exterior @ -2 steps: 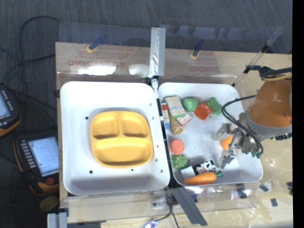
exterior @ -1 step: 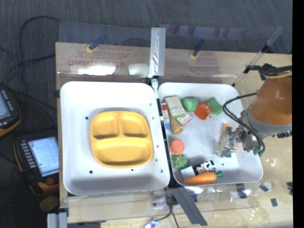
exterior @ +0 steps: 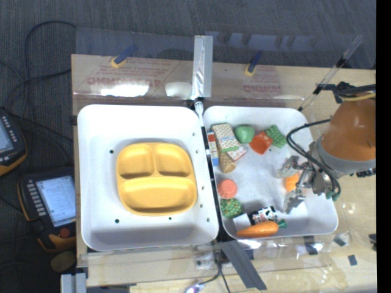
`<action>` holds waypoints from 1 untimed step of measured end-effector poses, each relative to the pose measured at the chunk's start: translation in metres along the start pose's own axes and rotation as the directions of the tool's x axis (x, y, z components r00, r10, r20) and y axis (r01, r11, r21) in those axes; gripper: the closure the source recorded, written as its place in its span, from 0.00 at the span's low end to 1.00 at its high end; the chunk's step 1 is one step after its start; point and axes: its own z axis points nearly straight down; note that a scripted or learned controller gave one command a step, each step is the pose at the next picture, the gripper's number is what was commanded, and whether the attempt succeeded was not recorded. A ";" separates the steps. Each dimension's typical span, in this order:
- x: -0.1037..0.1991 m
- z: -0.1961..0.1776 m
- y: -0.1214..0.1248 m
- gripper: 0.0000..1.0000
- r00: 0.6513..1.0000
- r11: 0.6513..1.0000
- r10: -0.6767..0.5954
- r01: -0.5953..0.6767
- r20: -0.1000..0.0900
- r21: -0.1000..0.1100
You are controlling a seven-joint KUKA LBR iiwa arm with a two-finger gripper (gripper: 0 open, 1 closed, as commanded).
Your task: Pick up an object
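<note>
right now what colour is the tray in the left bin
Yellow: the tray shows clearly in the camera view.

2 bins side by side on bench.
Left bin (exterior: 91, 163): 1 divided tray (exterior: 157, 177) at centre. Right bin (exterior: 317, 221): toy foods along its left and near sides; gripper (exterior: 296, 185) over its right part.

The arm (exterior: 349, 136) comes in from the right side, its orange band above the grey wrist. The gripper (exterior: 294, 185) points down and to the left, low in the view. Its two fingers (exterior: 289, 163) stand apart.
</note>
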 end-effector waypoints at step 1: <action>-0.021 0.011 0.039 0.00 1.000 1.000 0.001 -0.001 -0.006 -0.004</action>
